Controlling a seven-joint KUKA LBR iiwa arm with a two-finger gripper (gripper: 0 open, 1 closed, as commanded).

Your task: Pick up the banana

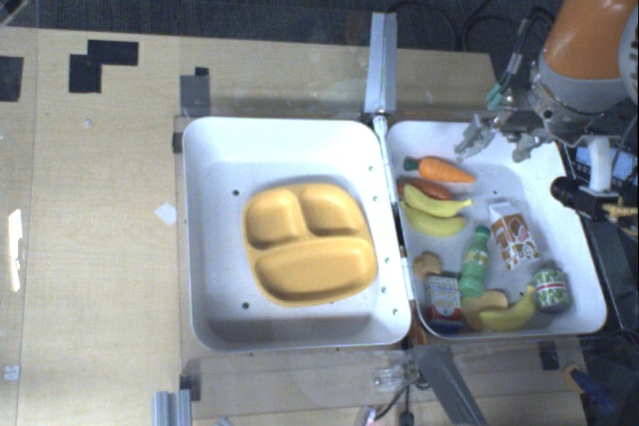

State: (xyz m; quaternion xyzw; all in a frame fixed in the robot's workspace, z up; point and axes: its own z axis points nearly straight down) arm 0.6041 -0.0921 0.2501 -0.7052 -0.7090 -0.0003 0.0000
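Note:
In the right bin (589, 309), a yellow banana (435, 205) lies at the left side, with a paler banana-shaped piece (441, 224) just below it. Another banana (506, 312) curves along the bin's front edge. My gripper (496, 147) hovers over the back of the right bin, up and to the right of the left-side banana and just right of an orange carrot (445, 171). Its fingers (470, 143) are spread open and nothing is between them.
The right bin also holds a green bottle (475, 260), a small carton (513, 236), a can (550, 287), a small jar (441, 294) and a red piece beside the carrot. A yellow divided tray (310, 242) lies in the left bin (210, 214).

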